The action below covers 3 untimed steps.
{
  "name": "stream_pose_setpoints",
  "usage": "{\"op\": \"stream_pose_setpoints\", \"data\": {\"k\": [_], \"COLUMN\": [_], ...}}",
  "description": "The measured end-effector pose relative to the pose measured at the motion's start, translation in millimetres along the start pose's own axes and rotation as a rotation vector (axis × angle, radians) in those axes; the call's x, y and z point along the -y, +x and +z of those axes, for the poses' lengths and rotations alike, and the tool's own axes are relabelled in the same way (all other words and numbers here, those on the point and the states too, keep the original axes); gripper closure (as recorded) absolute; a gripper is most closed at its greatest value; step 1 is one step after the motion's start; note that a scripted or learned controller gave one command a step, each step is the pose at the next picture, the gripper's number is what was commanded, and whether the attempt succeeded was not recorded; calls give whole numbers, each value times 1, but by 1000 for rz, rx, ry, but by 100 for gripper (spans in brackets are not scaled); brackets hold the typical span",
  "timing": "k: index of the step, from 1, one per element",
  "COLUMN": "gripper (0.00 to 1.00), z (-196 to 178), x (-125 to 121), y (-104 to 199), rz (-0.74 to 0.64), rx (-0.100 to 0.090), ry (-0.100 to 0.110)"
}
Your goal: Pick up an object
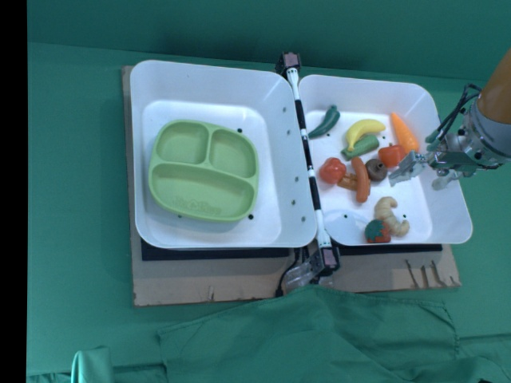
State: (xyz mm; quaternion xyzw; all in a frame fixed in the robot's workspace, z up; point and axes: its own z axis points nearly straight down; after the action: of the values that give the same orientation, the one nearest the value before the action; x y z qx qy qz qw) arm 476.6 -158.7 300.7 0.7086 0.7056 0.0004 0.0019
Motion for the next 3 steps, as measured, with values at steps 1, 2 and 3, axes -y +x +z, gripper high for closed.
{"op": "stream_pose_setpoints", "data": {"k": [1, 2, 3], "gripper": [0, 0, 100], "z": [55, 20, 8], "x": [-56, -104, -102], "y": [-30, -28, -29], "rz": [0, -3, 2], "rx": [3, 2, 4], "ry": [-1, -7, -10]}}
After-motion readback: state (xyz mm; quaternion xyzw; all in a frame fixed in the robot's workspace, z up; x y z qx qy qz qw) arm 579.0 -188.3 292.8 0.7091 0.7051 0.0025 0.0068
